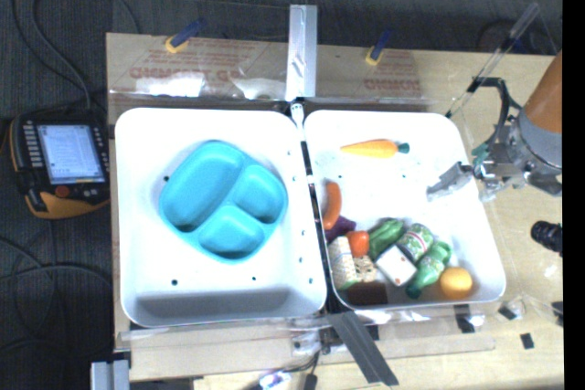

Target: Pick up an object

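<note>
Over the right bin's edge the claw hangs, grip state unclear; toys lie heaped together, so a grab could slip between them.

Two white bins sit on a tan bench. The left bin holds a bright turquoise tray. In the right bin, an orange carrot with a green tip lies upper centre; red, green, white, brown and yellow-orange items cluster at lower right.
</note>
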Controlling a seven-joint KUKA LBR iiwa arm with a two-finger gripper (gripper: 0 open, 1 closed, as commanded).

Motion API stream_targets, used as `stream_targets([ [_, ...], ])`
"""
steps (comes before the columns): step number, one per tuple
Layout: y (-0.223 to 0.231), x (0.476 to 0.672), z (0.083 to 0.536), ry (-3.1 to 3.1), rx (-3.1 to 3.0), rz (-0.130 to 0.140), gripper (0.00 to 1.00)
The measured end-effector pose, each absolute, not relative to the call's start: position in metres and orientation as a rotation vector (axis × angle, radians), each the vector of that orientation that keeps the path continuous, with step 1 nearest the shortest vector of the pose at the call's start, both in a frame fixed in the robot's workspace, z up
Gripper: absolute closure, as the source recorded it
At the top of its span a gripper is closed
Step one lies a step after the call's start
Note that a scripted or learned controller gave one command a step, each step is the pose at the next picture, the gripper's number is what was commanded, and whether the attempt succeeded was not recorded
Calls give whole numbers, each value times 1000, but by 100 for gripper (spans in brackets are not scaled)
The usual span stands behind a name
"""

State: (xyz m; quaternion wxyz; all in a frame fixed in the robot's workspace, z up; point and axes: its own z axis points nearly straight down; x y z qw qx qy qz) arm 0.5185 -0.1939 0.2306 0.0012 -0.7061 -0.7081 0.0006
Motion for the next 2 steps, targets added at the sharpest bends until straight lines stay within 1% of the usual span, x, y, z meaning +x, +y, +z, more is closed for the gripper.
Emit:
stream_targets([
  [1, -193, 519, 239, -2225, -2213, 2, 100],
  [2, -221, 517, 368, -2397, -2035, 2, 100],
])
